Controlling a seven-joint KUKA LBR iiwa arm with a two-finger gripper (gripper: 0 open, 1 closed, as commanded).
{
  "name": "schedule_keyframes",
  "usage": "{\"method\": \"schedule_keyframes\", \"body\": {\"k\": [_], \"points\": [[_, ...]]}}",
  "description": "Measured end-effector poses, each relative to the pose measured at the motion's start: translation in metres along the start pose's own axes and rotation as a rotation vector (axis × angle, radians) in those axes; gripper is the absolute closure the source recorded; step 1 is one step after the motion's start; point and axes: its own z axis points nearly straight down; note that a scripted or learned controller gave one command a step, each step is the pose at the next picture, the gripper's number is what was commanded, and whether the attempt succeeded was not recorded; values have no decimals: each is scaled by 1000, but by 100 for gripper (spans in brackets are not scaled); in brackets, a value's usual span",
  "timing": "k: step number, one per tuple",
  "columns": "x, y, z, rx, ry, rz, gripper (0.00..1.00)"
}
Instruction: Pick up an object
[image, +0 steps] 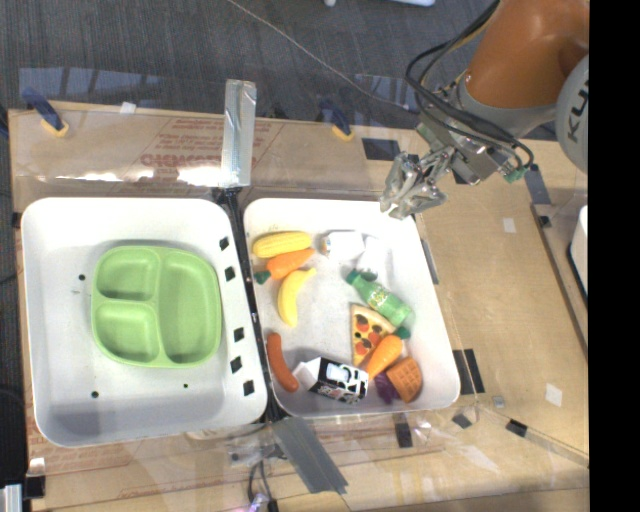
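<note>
With the gripper (408, 192) poised over the right bin's (432, 300) far corner, its grasp state indeterminable, crowded toys (375, 340) risk being nudged rather than grasped.

Left bin (40, 300) white; divided plate (157, 304) in it light green. Right bin (432, 300) white. In it: corn cob (281, 243) yellow, carrot (290, 262) orange, banana (291, 296) yellow, bottle (379, 297) green with white cap, pizza slice (365, 327) yellow with red spots, second carrot (384, 354) orange, sausage (281, 362) red-orange, carton (337, 379) black with white print, waffle piece (405, 376) orange-brown. Bench (500, 290) tan. Arm band (520, 50) orange. Gripper (412, 190) grey metal.
</note>
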Motion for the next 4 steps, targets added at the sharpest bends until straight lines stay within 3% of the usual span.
{"method": "schedule_keyframes", "body": {"k": [1, 2, 3, 4], "points": [[13, -6, 124, -28, 15, -203, 100], [11, -10, 54, -18, 5, -539, 100], [21, -2, 53, -26, 2, -921, 100], [14, -9, 167, -21, -1, -975, 100]]}}
